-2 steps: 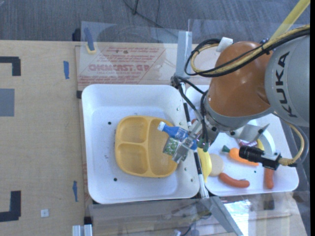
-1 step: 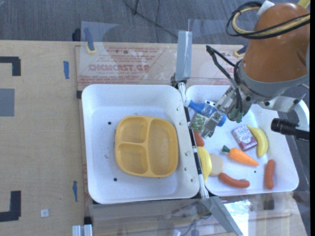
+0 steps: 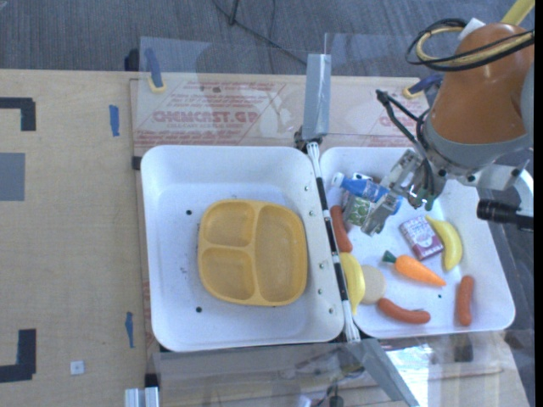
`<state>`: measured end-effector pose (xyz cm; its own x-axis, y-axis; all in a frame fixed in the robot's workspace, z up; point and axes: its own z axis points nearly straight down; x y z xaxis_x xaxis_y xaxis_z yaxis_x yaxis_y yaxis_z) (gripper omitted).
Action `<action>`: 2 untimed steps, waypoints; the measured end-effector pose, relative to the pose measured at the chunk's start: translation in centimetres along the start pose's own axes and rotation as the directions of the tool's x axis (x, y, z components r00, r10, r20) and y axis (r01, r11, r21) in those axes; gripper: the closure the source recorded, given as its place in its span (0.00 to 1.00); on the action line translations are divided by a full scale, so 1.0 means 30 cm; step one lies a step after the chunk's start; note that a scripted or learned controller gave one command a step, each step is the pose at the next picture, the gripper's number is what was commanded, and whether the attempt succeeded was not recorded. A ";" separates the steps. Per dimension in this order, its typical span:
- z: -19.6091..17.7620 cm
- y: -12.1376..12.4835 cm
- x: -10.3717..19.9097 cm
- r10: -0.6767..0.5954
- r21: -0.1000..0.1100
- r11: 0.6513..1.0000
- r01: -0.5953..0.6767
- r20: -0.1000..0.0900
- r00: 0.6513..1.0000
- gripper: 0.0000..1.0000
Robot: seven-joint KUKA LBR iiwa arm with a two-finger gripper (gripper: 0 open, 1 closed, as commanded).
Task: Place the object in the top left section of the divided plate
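A yellow divided plate (image 3: 253, 251) lies in the left bin (image 3: 165, 176), with two small sections on its left and one large section on its right; its top left section (image 3: 227, 224) holds nothing. My gripper (image 3: 405, 186) hangs over the upper part of the right bin (image 3: 501, 312), just right of a blue and green packet (image 3: 367, 200). Whether the gripper touches the packet is unclear.
The right bin also holds a red sausage (image 3: 340, 227) by the divider, a pink box (image 3: 421, 236), a banana (image 3: 450, 241), a carrot (image 3: 417, 270), a yellow fruit (image 3: 352, 278) and two more sausages (image 3: 403, 313) (image 3: 464, 299).
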<state>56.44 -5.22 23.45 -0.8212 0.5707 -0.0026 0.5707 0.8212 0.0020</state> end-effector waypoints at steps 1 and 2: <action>-0.027 0.128 0.088 -0.114 -0.002 0.994 0.114 0.002 0.994 1.00; -0.011 0.269 0.060 -0.222 -0.002 0.975 0.222 0.003 0.975 1.00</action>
<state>59.58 2.43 23.80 -0.9272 0.3746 -0.0062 0.3746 0.9272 0.0037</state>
